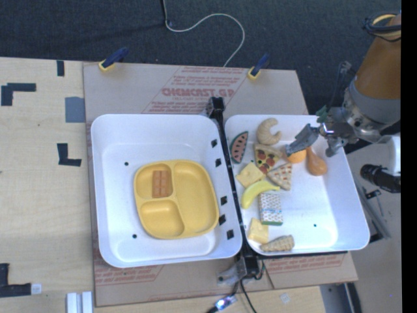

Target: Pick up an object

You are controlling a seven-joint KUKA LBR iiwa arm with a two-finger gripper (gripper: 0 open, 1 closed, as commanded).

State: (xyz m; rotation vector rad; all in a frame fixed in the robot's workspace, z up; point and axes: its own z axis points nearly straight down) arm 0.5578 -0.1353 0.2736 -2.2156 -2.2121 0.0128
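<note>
My gripper (318, 141) hangs over the upper right part of the right bin (339, 223), open, with nothing between its fingers. One dark finger (303, 137) points left toward an orange wedge (297, 156). An orange rounded piece (316, 165) lies just below the gripper. Toy food is spread to the left of it: a croissant (268, 131), a watermelon slice (239, 146), a pizza slice (265, 155), a cheese block (249, 174), a banana (257, 191), a triangular sandwich (281, 175) and a small carton (270, 208).
The left bin (114, 142) holds a yellow divided plate (189, 201) with a brown bar (161, 181) in its upper left section. A cheese piece (258, 231) and a waffle-textured piece (278, 243) lie near the right bin's front edge. Both bins sit on cardboard (189, 90).
</note>
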